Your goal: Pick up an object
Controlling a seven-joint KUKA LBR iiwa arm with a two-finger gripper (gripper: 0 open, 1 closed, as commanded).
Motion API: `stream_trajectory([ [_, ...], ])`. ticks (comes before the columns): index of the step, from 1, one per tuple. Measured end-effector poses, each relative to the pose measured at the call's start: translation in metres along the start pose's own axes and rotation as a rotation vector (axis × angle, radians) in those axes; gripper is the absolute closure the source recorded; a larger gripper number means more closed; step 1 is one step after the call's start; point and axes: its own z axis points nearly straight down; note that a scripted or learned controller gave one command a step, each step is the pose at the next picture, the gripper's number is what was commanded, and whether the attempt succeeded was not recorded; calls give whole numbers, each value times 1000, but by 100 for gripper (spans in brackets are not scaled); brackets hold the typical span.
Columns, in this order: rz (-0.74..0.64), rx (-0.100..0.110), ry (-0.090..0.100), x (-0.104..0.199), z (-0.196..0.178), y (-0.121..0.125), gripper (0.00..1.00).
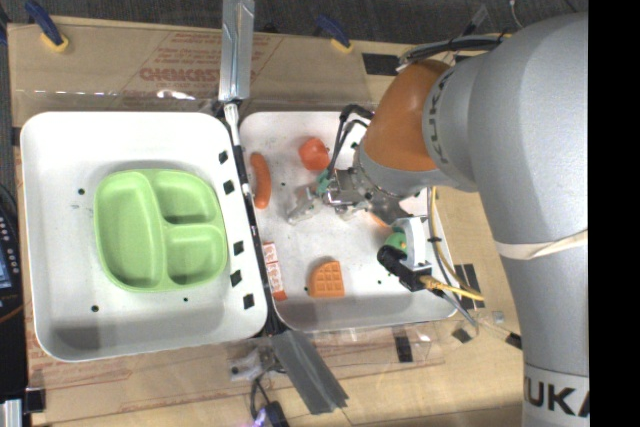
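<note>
While the grey arm reaches in from the right over the right bin, its gripper sits low near the middle of that bin, over bare white floor. Whether it is spread or closed cannot be told from this slant (the wrist and its orange band cover much of it).

Several things lie around it in the same bin. An orange sausage-shaped piece rests to the gripper's left, just beside the bin's left wall and apart from the gripper. Its long axis runs nearly up and down the view, parallel to that wall, with the upper end leaning a little left. A round red piece sits near the gripper, toward the far wall. It has no long axis to speak of. An orange waffle-like piece lies flat toward the near wall, well apart from the gripper. It is squarish, with its rounded edge turned to the far side. A small green thing shows at the arm's edge, partly hidden.

In the left bin a green divided plate lies flat at the middle.
</note>
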Motion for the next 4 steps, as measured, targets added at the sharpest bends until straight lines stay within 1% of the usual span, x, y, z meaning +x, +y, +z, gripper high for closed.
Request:
stream_trajectory([
  [1,2,-7,-3,-85,-48,54,0],
  [2,-27,-4,-1,-84,-2,23,0],
  [3,-31,-2,-1,-83,-12,23,100],
  [4,4,-9,-2,-17,-133,64,100],
])
